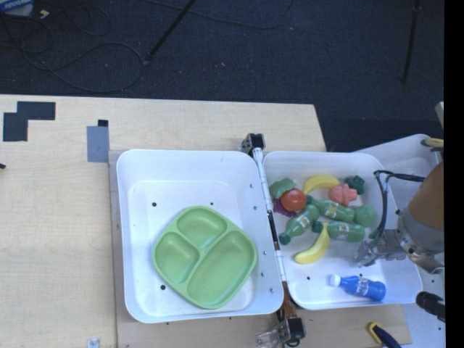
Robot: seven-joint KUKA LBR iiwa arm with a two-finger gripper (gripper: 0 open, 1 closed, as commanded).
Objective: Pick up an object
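Left bin [138, 194] holds green plate [205, 256]; right bin [319, 299] toys.

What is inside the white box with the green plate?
Just the green plate, lying flat in the left bin. It has three sections with nothing in them. Whatever is underneath the plate is covered.

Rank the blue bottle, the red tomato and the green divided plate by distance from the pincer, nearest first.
1. blue bottle: right bin, just below-left of the pincer.
2. red tomato: same bin, toward its upper-left corner.
3. green divided plate: left bin, farthest.
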